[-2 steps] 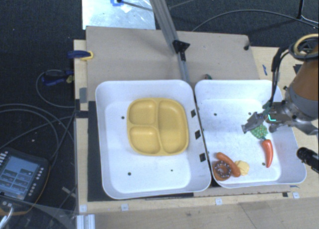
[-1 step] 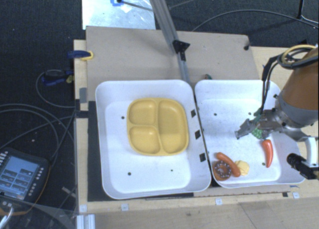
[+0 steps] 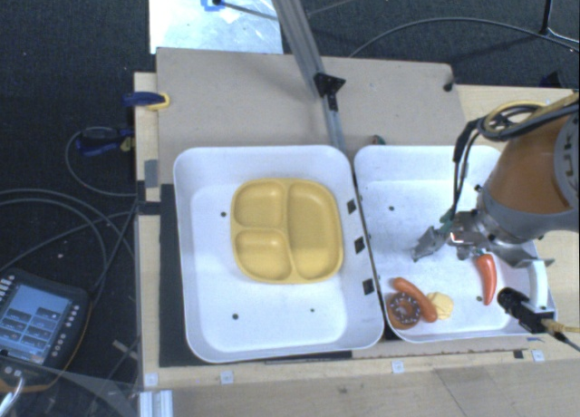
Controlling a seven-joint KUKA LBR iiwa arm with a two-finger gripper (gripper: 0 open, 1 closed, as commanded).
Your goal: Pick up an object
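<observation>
Camera view, yellow tray (image 3: 287,229) in left bin (image 3: 204,315), toys in right bin (image 3: 399,170)

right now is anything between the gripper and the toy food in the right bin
Nothing visible does. The gripper hangs over bare floor of the right bin; the hot dog and donut lie just below it, the chili pepper to its right.

tray (image 3: 288,229): matt yellow plastic | bins (image 3: 204,315): smooth white plastic (slightly glossy)
</observation>
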